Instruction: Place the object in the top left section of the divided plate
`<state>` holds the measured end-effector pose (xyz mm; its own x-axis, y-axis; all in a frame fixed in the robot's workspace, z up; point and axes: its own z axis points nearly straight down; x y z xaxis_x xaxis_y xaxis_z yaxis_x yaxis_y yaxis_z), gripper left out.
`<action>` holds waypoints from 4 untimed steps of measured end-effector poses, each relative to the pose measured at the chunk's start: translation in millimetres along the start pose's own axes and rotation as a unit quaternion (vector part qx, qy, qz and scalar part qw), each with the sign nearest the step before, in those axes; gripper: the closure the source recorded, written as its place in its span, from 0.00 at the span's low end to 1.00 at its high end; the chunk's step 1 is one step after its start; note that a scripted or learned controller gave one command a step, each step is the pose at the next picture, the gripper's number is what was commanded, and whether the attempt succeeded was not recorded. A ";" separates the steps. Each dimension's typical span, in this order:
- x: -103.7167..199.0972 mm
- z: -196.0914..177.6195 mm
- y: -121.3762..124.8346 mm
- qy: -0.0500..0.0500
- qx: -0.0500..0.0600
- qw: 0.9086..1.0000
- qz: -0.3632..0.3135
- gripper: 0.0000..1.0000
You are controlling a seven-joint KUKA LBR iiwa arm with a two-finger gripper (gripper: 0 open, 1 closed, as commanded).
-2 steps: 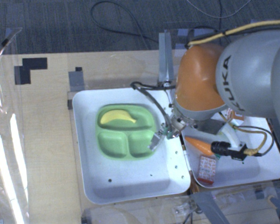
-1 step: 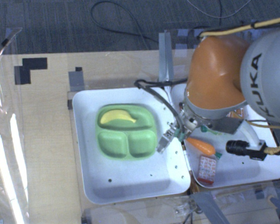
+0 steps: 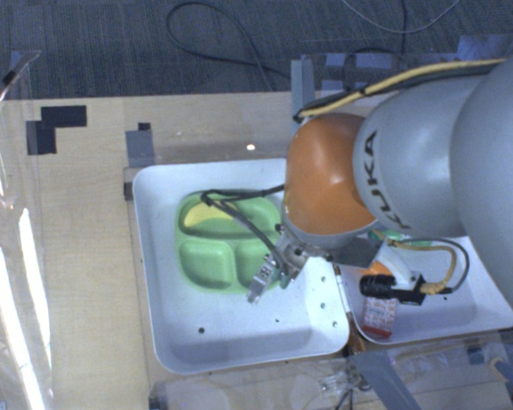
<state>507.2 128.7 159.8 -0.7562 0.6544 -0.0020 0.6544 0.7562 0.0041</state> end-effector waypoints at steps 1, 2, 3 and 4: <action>-48.5 -28.2 46.2 -0.002 -0.002 0.997 -0.079 0.00; -27.2 1.3 65.8 0.000 -0.001 0.997 -0.073 0.00; 21.5 57.9 96.0 -0.001 -0.002 0.991 -0.132 0.00; 16.4 44.0 98.2 -0.007 -0.008 0.992 -0.130 1.00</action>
<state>559.2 213.8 116.1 -0.8988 0.4380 -0.0187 0.4378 0.8989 0.0171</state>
